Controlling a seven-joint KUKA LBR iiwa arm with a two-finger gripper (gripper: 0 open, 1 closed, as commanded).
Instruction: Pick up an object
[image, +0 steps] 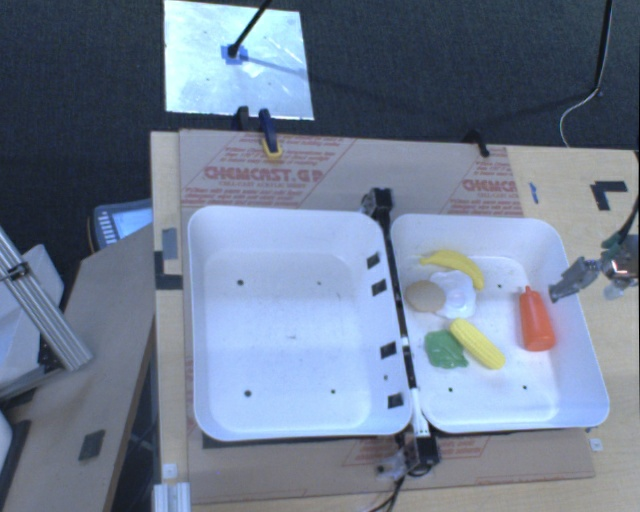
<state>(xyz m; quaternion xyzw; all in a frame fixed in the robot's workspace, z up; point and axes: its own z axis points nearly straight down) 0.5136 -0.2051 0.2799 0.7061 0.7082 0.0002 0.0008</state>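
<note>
The right bin (570, 395) holds several toy foods. A yellow banana (453, 265) lies near its back. Beside it are a tan round piece (424, 296) and a white fried egg (458, 300). A green piece (444, 349) and a yellow corn cob (478, 343) lie in the middle. An orange bottle (536, 319) lies toward the right wall. My gripper (575, 278) reaches in from the right edge, over the bin's right rim, just up and to the right of the orange bottle. Nothing is seen in its grasp.
The left bin (215, 300) sits beside the right one, with black clips along the shared wall (388, 300). Both rest on a cardboard sheet (300, 170) on the bench. A metal frame (40, 310) stands at the far left.
</note>
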